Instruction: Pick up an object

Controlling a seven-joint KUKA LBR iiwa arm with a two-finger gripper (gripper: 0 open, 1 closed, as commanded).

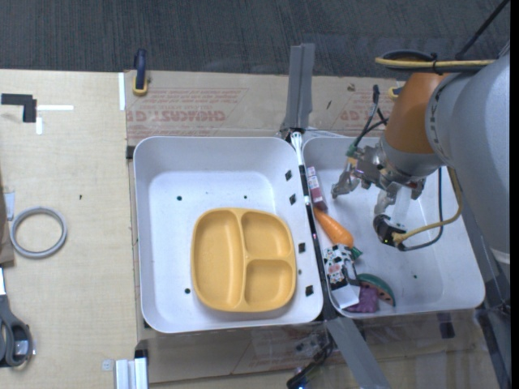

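Camera view, looking down on both bins, showed the gripper over the upper part of the right bin, near the divider between the bins. Nothing could be seen held in it. Whether it was open or closed could not be told from this angle, because the wrist covered much of it.

The nearest candidate was the orange carrot, which lay at a slant against the divider, below the gripper and apart from it. A small dark red item lay along the same wall, just beside the gripper. Lower down, a black-and-white toy, a purple piece and a green slice were crowded into the bin's near corner. The left bin held a yellow divided plate.

The chief risk appeared to be the divider. Both nearby objects hugged it, so a descent there could strike the wall or catch only an edge, and the carrot's tapered shape would likely let it slip out of a poor grip. A closure made off-centre would probably push the carrot along the floor rather than lift it. In the corner pile, a grasp could come down between two toys and take neither.
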